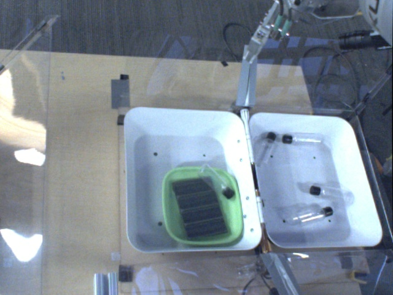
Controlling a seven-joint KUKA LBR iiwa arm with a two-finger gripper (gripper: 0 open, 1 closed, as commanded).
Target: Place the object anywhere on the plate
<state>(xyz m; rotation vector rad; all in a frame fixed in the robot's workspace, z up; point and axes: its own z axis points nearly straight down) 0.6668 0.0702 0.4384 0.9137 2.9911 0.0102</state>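
Note:
A green square plate [169, 192] lies in the near half of the left bin [146, 155]. A dark ridged pad [198, 209] covers its middle. A clear tube with a black cap [228, 193] rests across the plate's far right corner. Several more clear tubes with black caps lie in the right bin [356, 165], among them one at the far left [270, 137], one beside it [287, 139] and one near the front [326, 212]. My gripper [265, 32] hangs high beyond the far edge of the bins, above the seam between them, away from every tube.
A grey bracket [247, 85] stands at the far end of the seam between the bins. A small dark block [121, 91] sits on the wooden bench to the far left. Cables [236, 32] lie on the floor behind the bench.

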